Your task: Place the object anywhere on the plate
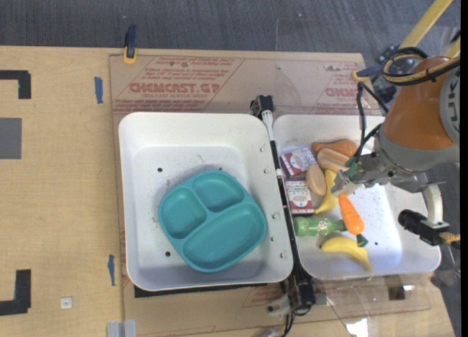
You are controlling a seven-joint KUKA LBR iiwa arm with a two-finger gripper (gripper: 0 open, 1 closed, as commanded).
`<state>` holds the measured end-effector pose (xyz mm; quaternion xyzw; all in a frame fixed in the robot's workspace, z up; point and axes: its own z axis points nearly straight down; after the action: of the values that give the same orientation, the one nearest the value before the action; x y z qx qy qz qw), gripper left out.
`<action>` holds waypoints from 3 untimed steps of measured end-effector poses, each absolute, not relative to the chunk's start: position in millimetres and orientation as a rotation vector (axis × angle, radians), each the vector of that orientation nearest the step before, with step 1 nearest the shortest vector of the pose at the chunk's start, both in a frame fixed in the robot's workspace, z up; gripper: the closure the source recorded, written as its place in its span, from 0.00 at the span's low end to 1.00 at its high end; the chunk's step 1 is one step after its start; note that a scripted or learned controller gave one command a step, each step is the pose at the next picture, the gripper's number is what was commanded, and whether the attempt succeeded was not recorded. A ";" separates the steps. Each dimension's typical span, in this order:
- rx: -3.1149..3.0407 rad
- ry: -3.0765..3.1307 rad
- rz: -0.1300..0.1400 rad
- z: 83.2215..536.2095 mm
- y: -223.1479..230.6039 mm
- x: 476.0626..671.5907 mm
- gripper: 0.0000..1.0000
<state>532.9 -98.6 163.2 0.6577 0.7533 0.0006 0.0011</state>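
Arm comes in from the right, orange band high over the right bin [417, 251], wrist angled down and left. Gripper [349, 179] sits low over the toy food pile, roughly mid-bin. Can't tell how it's set from this angle; nothing visibly pinched in it.

Around the gripper:
- carrot [352, 214] just below it, top end right at the tip, possibly touching, can't confirm
- yellow piece [329, 195] just to its left, under the tip
- bread roll [335, 154] just above-left
- tan oval piece [316, 180] to the left
- two small printed packets [297, 177] further left, against the bin wall
- green bottle-like toy [320, 225] below-left
- banana [347, 248] below, past the carrot

Plate [212, 219]: teal, three compartments, in the left bin [146, 145], well apart to the gripper's left. Nothing on it.
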 end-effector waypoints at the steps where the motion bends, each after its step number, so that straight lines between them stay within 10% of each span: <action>1: 2.223 2.232 0.002 184.2 6.4 492.8 1.00; 3: 2.339 2.095 0.002 278.1 120.6 534.9 1.00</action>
<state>534.9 120.6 278.1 0.7449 0.6671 0.0006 0.0006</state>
